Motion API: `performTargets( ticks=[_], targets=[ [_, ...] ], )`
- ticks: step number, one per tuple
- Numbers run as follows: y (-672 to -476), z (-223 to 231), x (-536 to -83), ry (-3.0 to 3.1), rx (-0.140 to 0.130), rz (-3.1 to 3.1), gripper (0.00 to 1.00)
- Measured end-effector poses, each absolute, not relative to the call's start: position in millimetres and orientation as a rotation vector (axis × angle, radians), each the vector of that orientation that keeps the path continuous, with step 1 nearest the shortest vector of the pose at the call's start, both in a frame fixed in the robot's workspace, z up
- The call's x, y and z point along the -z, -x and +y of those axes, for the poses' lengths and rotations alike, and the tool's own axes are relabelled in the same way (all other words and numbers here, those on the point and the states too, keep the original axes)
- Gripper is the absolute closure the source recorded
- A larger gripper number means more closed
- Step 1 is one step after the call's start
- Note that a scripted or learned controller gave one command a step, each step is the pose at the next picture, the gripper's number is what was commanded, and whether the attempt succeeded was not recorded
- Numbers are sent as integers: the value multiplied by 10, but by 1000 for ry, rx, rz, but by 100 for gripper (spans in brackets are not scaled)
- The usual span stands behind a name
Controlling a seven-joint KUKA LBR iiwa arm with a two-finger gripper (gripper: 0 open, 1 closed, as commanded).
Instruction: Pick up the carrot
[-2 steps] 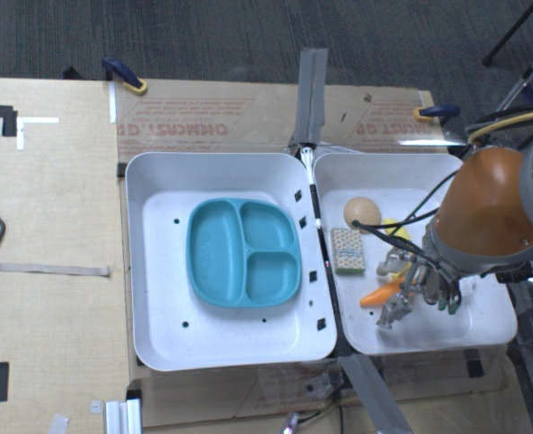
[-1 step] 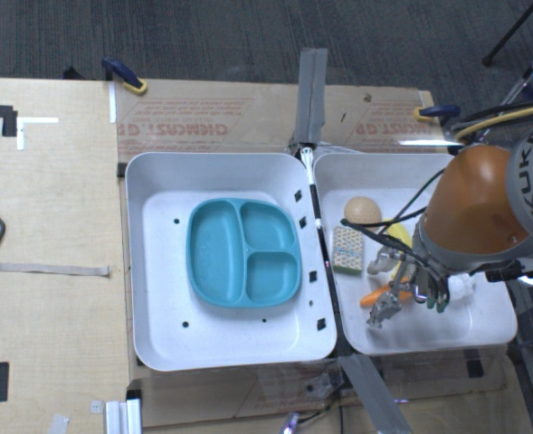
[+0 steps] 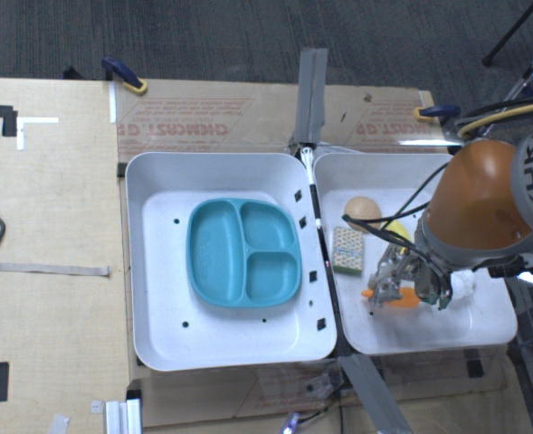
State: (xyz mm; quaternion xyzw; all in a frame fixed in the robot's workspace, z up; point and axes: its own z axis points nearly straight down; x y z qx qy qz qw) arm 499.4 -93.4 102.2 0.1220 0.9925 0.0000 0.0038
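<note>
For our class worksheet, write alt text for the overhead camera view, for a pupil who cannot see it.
A grey and orange robot arm reaches into the right bin, its gripper down at an orange carrot. Near it lie a sponge, a yellow item and a beige round item. The left bin holds a blue divided plate.

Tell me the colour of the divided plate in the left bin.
Teal-blue; the divided plate shows clearly in the camera view.

Right bin [image 3: 483,333] crowded: sponge [image 3: 347,249], egg [image 3: 363,209], yellow item [image 3: 397,233] packed beside carrot [image 3: 402,300]. Left bin [image 3: 148,269] margins open around blue tray [image 3: 244,252].
</note>
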Motion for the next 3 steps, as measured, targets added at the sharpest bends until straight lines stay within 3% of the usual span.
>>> performTargets(
  ticks=[1,3],
  targets=[
    [-4791,-284,-1918,-622,0,3076,100],
    [-4824,-288,-2095,-615,1,3073,100]
  ],
)
